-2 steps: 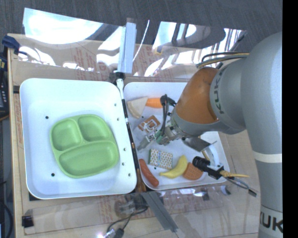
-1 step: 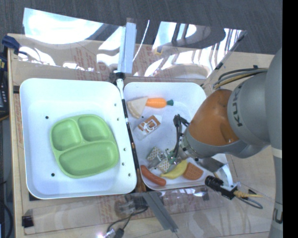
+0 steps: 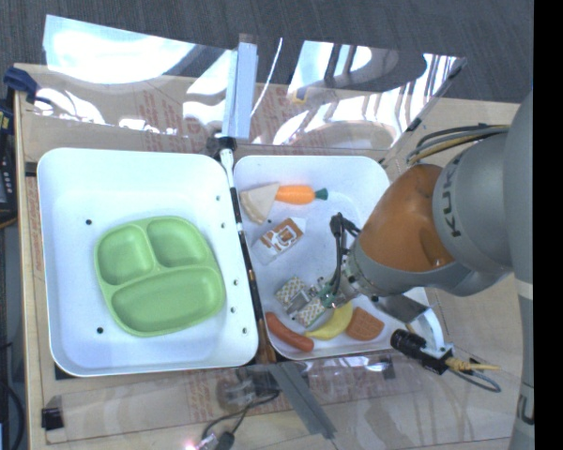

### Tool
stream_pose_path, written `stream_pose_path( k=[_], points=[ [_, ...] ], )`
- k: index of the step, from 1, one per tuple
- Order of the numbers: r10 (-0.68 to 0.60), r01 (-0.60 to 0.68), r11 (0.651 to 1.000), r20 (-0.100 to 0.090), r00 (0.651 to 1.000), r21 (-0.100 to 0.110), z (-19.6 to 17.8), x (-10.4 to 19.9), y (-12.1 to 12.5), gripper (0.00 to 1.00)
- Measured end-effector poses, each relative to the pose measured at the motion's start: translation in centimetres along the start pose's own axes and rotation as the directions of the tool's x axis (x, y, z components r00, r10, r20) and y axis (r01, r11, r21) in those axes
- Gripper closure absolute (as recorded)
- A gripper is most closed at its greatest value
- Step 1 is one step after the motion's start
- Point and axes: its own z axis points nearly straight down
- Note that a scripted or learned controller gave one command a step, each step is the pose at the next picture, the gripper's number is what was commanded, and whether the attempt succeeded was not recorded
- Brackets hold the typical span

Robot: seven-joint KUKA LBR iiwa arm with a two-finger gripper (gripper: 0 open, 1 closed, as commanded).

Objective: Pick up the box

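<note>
My claw [image 3: 327, 295] is down in the right bin [image 3: 375, 178] by the banana [image 3: 332, 323]; can't tell how it's set. The box [image 3: 281, 237] sits mid-bin, just below the carrot [image 3: 296, 194], apart from me.

Box: located in right bin.
Small box [image 3: 281, 236], brown and white print, lies flat, slightly skewed, near the bin's left wall, untouched.

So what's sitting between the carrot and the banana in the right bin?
In the camera view, the small box lies below the carrot, and the patterned packet lies just above the banana. Bare bin floor separates them.
</note>
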Motion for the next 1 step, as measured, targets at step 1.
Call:
stream_pose_path(
  k=[1],
  points=[
    [-0.216,0.216,0.976,0.007,0.976,-0.005,-17.46,3.01,1.32,1.0]
  ],
)
